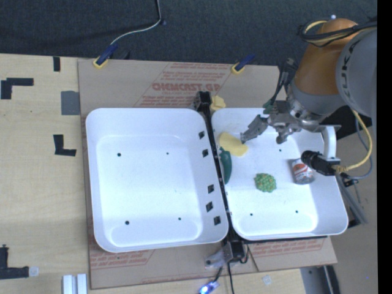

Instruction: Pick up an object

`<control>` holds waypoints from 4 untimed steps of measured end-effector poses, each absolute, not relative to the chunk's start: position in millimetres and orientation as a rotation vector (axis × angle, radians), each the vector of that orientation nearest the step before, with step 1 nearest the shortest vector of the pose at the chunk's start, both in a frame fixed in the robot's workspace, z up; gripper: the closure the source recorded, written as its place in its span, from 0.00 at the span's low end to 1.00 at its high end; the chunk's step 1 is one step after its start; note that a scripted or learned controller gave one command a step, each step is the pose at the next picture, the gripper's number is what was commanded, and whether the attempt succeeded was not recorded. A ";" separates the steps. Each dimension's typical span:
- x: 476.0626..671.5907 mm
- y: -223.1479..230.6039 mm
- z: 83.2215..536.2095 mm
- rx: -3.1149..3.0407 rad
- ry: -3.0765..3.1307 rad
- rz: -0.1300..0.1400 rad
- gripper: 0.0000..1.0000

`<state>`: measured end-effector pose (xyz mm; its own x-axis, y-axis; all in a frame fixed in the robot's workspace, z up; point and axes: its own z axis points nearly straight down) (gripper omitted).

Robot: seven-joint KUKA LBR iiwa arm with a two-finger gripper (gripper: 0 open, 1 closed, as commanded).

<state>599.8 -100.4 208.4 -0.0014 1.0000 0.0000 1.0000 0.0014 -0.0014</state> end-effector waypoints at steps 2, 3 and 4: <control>668.8 -107.3 457.3 -2.231 -2.233 -0.014 0.00; 668.9 -105.3 456.8 -2.220 -2.226 0.003 1.00; 665.6 -106.9 540.6 -2.224 -2.230 -0.008 1.00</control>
